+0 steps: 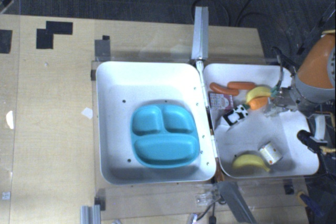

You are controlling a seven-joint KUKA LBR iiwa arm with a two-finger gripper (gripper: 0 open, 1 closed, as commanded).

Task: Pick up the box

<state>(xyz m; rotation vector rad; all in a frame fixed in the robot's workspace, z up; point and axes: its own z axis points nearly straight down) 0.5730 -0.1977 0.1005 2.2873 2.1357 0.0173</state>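
the grey two-finger gripper (277,104) sits at the right bin's far right side, low over the wall near the fruit — i cannot tell whether it is released or clenched, and nothing shows held in it. the likely target, a small flat box with a dark red printed label (219,100), lies against the left wall of the shallow white right bin (294,162), well apart from the gripper. to do the step well, i judge the arm should cross the bin, come down square over the box, and keep clear of the black-and-white cow-patterned toy (236,114) just beside it.

the right bin also holds two red-orange sausages (233,87), a yellow and orange fruit pair (257,97), a yellow banana (249,161) and a small silvery can on its side (270,152). the shallow white left bin (113,86) holds a blue plastic divided tray (164,135).
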